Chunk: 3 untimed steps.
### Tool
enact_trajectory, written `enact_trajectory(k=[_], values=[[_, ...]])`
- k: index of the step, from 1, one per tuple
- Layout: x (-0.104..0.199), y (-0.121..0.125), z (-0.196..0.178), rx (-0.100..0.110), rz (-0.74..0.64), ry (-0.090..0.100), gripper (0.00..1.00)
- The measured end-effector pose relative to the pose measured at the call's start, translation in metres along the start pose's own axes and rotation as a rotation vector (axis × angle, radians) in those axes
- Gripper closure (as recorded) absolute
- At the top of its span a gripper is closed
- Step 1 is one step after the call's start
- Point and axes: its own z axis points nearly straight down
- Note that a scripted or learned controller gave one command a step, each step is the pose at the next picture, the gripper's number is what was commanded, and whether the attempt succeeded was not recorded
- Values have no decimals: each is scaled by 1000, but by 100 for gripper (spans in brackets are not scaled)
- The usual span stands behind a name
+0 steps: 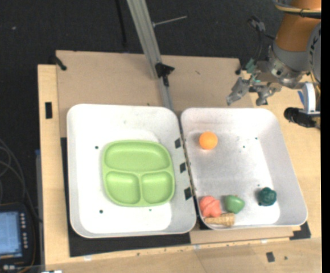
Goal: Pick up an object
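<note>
Jaws are seen spread apart with nothing between them, at the gripper (249, 94) held above the bench beyond the far rim of the right bin (279, 152), at about one o'clock in the camera view. Judged from that, nothing is picked up yet: the descent, the closing and the lift are all left to be done.

Nearest the camera, along the right bin's near edge, a pale tan piece (223, 220) is found at about five o'clock in that bin, touching or just beside a pink-red toy (209, 205) and a green toy (233, 203), which sit close together. A dark green object (266, 196) is placed a little apart from them, toward the bin's four o'clock corner. What these small toys represent cannot be told for sure.

In the left bin (85, 152) a light green divided tray (137, 172) is laid near the middle, with one long compartment on the far side and two smaller ones on the near side; nothing is seen in them.

Farther back in the right bin, an orange ball (208, 140) is set alone at about eleven o'clock, well apart from the other toys and nearest to the gripper.
</note>
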Motion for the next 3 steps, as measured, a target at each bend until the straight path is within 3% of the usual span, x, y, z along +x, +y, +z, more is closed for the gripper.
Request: enact_trajectory(k=[1, 3], values=[[0, 0, 0, 1, -2, -1, 0], [9, -10, 102, 3, -3, 0, 0]])
